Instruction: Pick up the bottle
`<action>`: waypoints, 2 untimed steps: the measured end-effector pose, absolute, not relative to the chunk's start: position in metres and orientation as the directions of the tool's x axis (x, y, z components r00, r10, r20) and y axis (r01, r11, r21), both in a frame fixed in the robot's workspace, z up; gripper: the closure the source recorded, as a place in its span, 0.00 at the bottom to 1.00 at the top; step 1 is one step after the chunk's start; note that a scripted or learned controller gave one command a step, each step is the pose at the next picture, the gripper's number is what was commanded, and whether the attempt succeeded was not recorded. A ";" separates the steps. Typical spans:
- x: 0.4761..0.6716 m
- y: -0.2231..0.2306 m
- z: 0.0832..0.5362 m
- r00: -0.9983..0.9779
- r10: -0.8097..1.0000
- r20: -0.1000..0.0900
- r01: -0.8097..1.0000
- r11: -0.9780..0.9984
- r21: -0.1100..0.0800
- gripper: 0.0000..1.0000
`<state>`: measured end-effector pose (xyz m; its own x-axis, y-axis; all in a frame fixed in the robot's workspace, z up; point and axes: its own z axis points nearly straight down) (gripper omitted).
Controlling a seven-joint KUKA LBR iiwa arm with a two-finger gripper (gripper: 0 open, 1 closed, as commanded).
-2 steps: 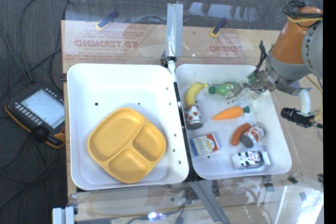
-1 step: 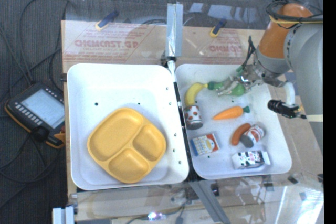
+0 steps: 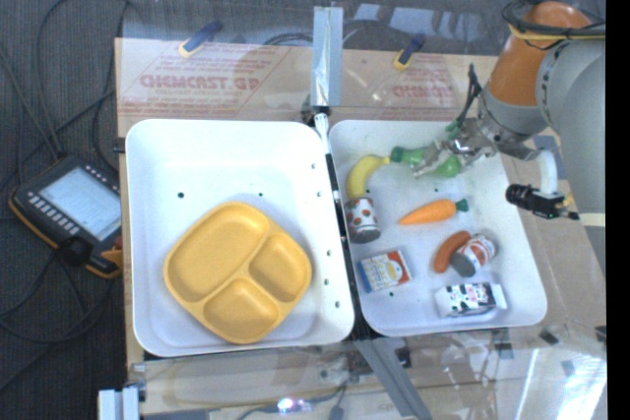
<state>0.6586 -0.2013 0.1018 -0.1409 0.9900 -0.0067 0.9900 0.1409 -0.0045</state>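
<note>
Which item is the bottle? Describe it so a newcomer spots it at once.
Start at the right white bin and go to its far edge. There, just right of the banana and above the carrot, the green bottle lies on its side, with the tool right at its right end. It is the one green item among its yellow, orange and red neighbours.
</note>
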 end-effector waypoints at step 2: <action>0.665 -0.140 0.178 -0.045 0.999 -0.002 0.999 0.045 -0.001 0.00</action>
<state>0.6649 -0.1396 0.1784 -0.0454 0.9990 -0.0023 0.9990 0.0454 -0.0012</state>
